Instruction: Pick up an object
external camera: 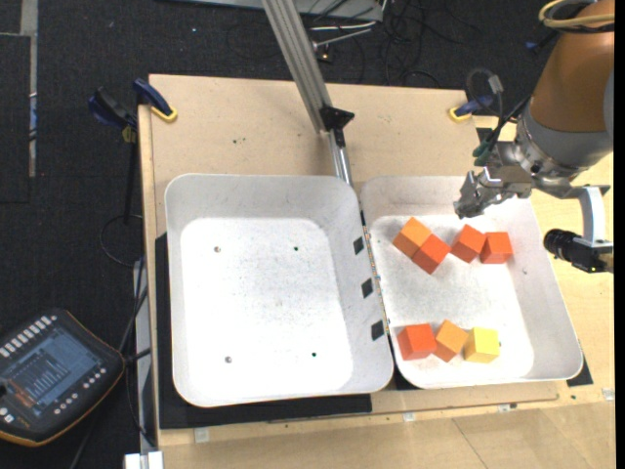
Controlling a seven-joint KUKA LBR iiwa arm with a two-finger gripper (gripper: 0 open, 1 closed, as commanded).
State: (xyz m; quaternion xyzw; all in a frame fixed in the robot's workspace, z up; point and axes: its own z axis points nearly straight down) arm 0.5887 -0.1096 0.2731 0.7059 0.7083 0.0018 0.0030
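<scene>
Several blocks lie in the right bin (547, 291). An orange double block (421, 243) sits near the bin's upper middle, with two red-orange cubes (482, 244) just to its right. Along the front lie a red-orange cube (418, 341), an orange cube (450, 339) and a yellow cube (483, 344). My gripper (475, 199) hangs over the back of the right bin, just above and behind the two red-orange cubes. Nothing shows between it and the blocks.
The left bin (195, 213) stands beside the right one on the wooden bench. A slanted metal pole (298, 52) runs down to the bins' shared back edge. Clamps (146, 101) grip the bench's far corners. A teach pendant (49, 374) lies at lower left.
</scene>
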